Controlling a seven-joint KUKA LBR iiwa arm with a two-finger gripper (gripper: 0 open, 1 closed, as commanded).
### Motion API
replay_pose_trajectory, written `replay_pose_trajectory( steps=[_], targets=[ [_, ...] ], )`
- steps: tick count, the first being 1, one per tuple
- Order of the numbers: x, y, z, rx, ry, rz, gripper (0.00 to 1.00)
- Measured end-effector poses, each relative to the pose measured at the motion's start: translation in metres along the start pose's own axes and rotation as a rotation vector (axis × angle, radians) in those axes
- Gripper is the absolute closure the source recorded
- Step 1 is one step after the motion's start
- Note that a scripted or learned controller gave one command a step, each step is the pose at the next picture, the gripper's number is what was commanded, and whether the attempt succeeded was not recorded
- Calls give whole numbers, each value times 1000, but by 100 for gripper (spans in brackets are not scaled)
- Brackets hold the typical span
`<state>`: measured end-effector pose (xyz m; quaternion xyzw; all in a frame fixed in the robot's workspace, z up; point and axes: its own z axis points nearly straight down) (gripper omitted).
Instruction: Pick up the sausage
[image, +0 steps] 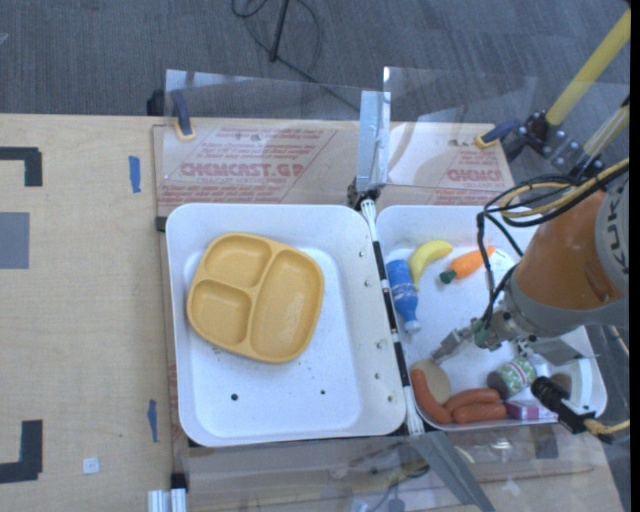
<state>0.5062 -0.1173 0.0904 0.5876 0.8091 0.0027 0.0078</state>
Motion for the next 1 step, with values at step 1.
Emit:
replay_pose_trajectory(
  steps=[1],
  targets=[
    [14, -18, -1, -3, 0, 202, 0]
  ],
)
